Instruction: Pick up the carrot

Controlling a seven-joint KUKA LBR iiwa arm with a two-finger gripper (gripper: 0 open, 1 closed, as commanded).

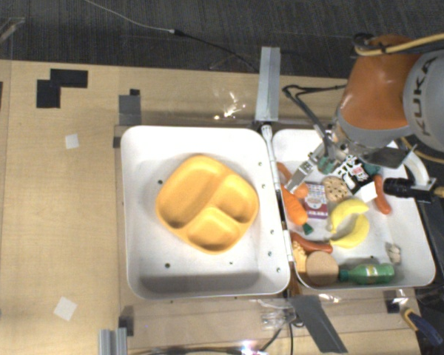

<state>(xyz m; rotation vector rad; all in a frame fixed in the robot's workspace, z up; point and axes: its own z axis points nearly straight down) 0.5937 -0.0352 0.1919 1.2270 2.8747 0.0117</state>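
The carrot is an orange tapered piece lying along the left wall of the right bin, beside a small snack packet. My gripper hangs over the upper left part of that bin, a little above and to the right of the carrot. Its silver fingers stand apart with nothing between them. The grey and orange arm covers the bin's far right corner.
The right bin is crowded: a yellow banana, a green bottle, a brown bun, a red chili, a round cookie and a red sausage. A yellow divided plate fills the left bin.
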